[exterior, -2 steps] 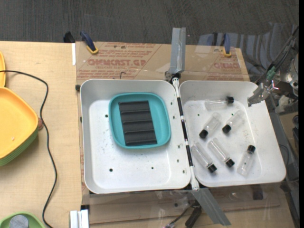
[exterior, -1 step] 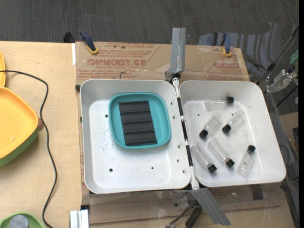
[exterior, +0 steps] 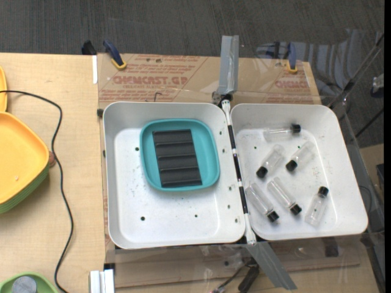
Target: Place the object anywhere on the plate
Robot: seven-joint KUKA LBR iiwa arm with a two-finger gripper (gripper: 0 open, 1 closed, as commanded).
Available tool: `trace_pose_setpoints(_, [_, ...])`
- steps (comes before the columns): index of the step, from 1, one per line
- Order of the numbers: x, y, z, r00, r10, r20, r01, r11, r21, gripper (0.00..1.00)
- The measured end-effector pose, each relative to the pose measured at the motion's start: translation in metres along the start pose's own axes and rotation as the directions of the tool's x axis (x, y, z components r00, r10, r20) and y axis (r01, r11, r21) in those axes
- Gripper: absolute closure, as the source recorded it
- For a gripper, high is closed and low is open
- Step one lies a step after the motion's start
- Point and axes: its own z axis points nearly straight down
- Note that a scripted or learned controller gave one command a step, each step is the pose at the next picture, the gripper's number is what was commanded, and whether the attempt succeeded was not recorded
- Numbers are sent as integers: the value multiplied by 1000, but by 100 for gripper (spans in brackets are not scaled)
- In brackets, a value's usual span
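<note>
A teal plate (exterior: 179, 155) lies in the left bin (exterior: 122, 182), toward its far edge; clear vials (exterior: 278, 191) lie scattered in the right bin (exterior: 342, 163); end effector state cannot be determined.

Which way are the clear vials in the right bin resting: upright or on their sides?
On their sides. Each clear vial shows its full length along the right bin floor, black cap at one end, pointing in different directions.

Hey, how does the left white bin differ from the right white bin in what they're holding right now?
The left bin holds a single teal plate with a dark ribbed insert; the right bin holds several small clear vials with black caps. The plate lies flat in the left bin's upper middle, while the vials lie scattered on their sides across the right bin. Both bins are shallow, white and sit side by side.
</note>
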Motion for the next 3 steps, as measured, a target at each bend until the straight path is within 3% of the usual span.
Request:
trace_pose_setpoints(2, [7, 23, 1, 981, 192, 0, -192, 981, 1, 0])
trace_pose_setpoints(3, [2, 12, 1, 949, 316, 1, -316, 949, 3, 0])
